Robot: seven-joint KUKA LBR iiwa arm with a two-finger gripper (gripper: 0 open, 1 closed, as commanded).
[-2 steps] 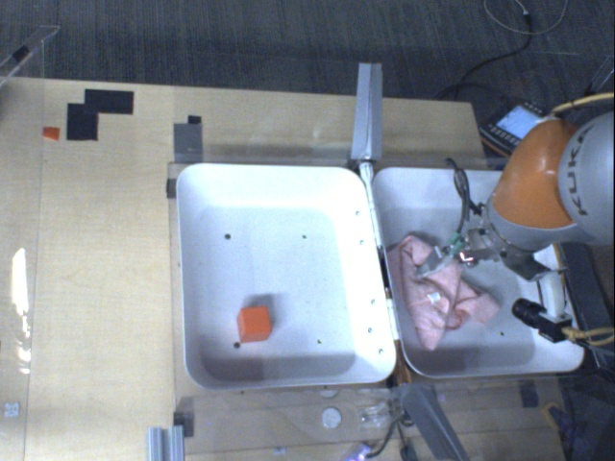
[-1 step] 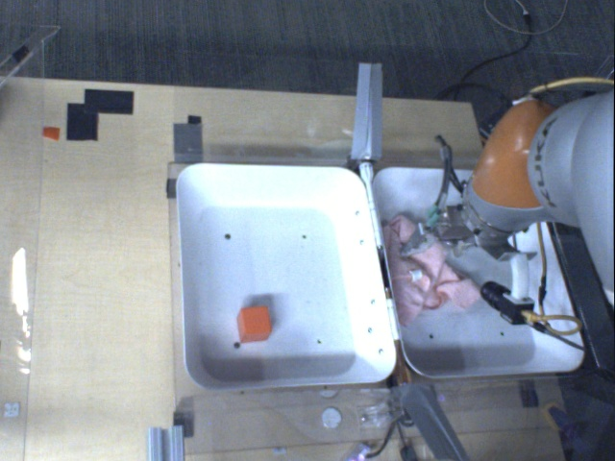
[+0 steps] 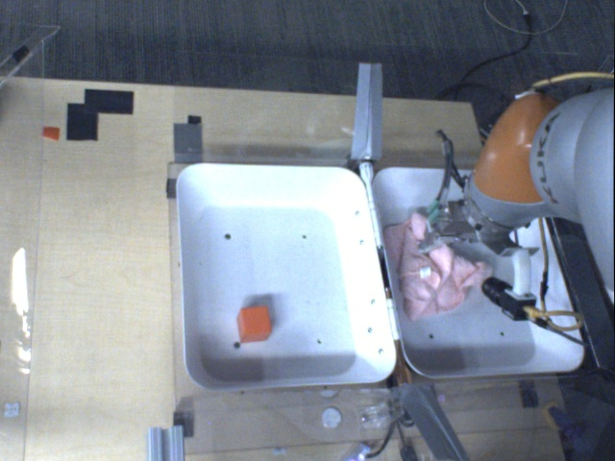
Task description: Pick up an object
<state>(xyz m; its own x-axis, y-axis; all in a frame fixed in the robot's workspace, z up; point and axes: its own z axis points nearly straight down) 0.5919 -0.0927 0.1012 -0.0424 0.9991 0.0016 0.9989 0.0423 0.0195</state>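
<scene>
The big grey arm with an orange band (image 3: 514, 157) comes in from the right and bends down low. Its claw (image 3: 452, 227) points left.

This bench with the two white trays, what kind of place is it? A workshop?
Probably a robotics lab set up for grasping trials: a robot arm reaches over two white bins, which hold test items, an orange block and a pink cloth. Loose cables trail across the floor.
</scene>
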